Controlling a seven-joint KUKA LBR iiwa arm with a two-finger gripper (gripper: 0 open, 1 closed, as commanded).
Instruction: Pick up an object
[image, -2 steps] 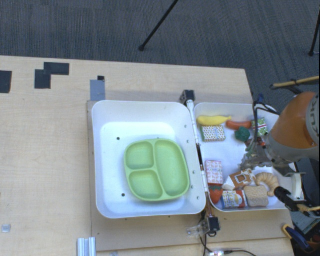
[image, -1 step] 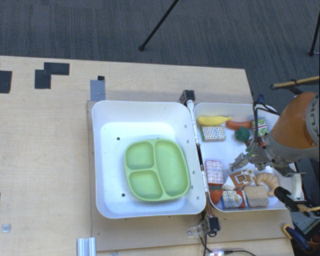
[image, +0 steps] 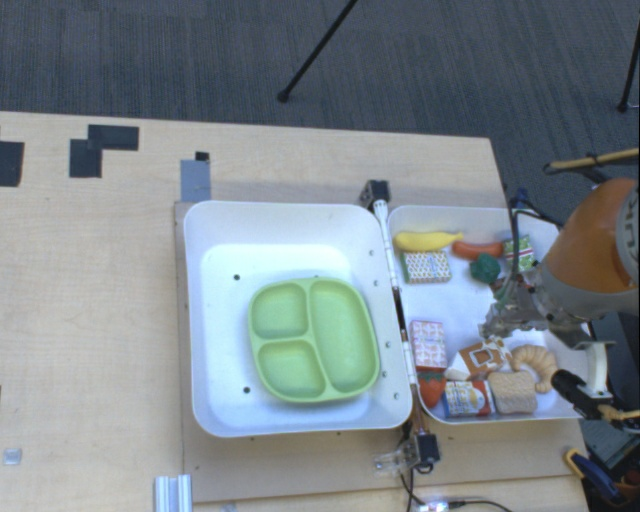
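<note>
The tool (image: 497, 325) hangs low in the right bin (image: 455, 310), above a croissant (image: 533, 358) near the bin's front edge; whether it is released or clenched I cannot tell.

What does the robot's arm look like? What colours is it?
The arm is fat and rounded, with a big orange band above grey metal parts. At its end sits a small gripper made of grey metal, reaching over the right bin. A thin dark cable runs along beside it.
</note>
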